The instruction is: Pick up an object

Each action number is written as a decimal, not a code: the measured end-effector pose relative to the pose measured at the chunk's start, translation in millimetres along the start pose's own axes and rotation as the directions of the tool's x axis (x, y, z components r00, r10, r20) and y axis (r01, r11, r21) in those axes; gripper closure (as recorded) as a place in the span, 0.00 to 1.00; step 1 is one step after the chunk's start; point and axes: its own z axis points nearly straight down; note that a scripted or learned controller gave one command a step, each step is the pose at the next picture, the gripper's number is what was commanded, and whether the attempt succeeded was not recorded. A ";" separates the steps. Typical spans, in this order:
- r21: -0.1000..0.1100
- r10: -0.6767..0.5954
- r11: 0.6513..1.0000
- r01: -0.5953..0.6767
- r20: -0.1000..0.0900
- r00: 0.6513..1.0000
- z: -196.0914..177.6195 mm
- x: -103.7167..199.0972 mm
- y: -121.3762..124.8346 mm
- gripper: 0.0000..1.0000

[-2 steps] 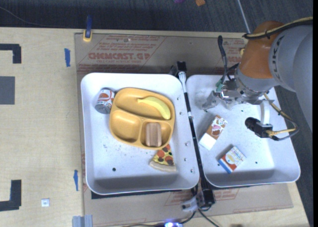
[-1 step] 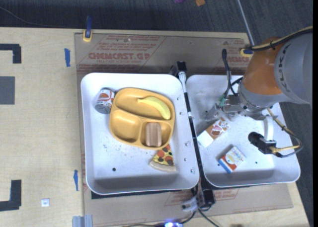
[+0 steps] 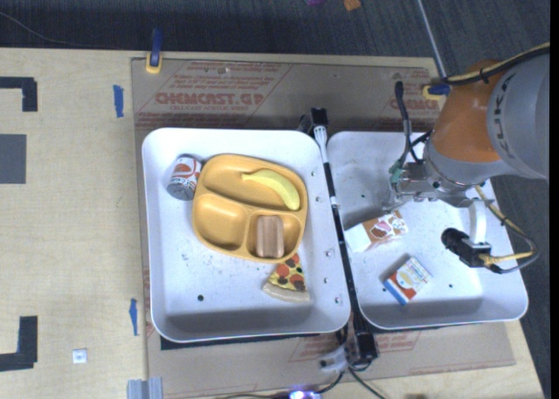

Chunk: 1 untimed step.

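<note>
In the right bin [image 3: 437,310], a small white and red packet [image 3: 379,230] lies near the left wall. A small orange and white box [image 3: 408,278] with a blue edge lies nearer the front. My gripper [image 3: 409,184] hangs over the right bin's middle, just above and to the right of the packet. The grey arm with its orange band [image 3: 467,131] hides much of the gripper from this angle. Nothing shows between the fingers.
The left bin [image 3: 166,284] holds a yellow divided plate [image 3: 218,214] with a banana [image 3: 272,186] and a brown block [image 3: 268,236]. A pizza slice [image 3: 287,276] and a can [image 3: 182,176] lie beside the plate. A black cable fitting [image 3: 467,247] hangs over the right bin's right side.
</note>
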 end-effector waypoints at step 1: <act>0.000 0.000 1.000 0.000 0.000 1.000 0.1 0.1 -0.1 0.00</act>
